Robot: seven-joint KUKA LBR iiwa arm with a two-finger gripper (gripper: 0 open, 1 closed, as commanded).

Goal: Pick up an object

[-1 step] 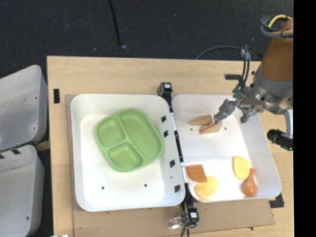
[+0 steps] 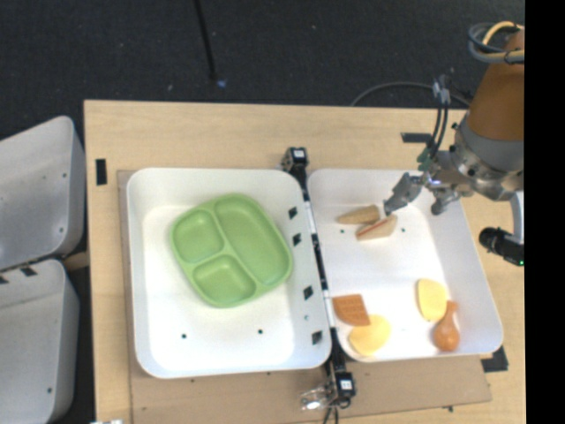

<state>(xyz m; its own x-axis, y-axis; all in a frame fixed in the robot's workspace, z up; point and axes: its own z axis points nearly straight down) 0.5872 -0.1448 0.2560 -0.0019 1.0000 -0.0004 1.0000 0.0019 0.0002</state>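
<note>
Camera view: pincer [image 2: 415,194] low over right bin [image 2: 468,263], finger state unreadable. Bread pieces [image 2: 369,222] just beside its tip. Best to centre over one piece before closing.

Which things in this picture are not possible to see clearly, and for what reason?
- Pincer, camera view: small and blurred, over the right bin; what it touches is unclear.
- Arm: cut off by the right edge.
- Two tan pieces near the pincer: too blurred to identify.
- Orange and yellow pieces at the bin's front: blurred, their kind is unclear.
- Small clips between the bins: too small to identify.
</note>
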